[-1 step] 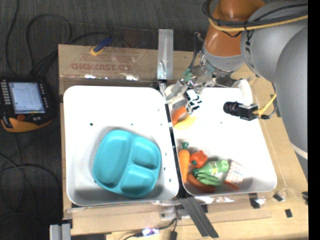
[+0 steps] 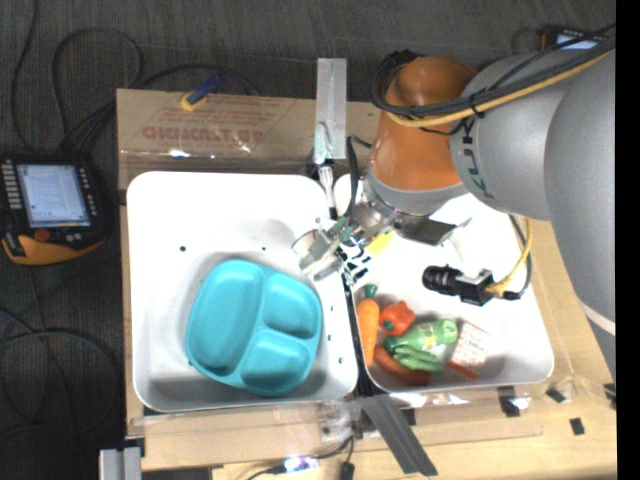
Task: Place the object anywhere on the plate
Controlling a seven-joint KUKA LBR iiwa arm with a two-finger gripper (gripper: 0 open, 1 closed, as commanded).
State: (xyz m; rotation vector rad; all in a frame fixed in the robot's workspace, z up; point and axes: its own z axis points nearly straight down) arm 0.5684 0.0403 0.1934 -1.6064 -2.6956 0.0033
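A turquoise plate (image 2: pixel 255 328) with three compartments lies in the left bin (image 2: pixel 170 228), toward its front. My gripper (image 2: pixel 322 252) hangs over the divider between the two bins, just above the plate's far right corner. A small green, black and white patterned bit (image 2: pixel 351 251) shows right beside the gripper; I cannot tell whether it is held. In the right bin (image 2: pixel 520 318) lie an orange carrot (image 2: pixel 368 326), a red pepper (image 2: pixel 397 317), a green vegetable (image 2: pixel 425 336) and a white and red packet (image 2: pixel 470 346).
The toy foods cluster at the front left of the right bin, close to the divider. The bulky grey arm with its orange band (image 2: pixel 420 138) covers that bin's back. A cardboard sheet (image 2: pixel 220 128) lies behind the left bin.
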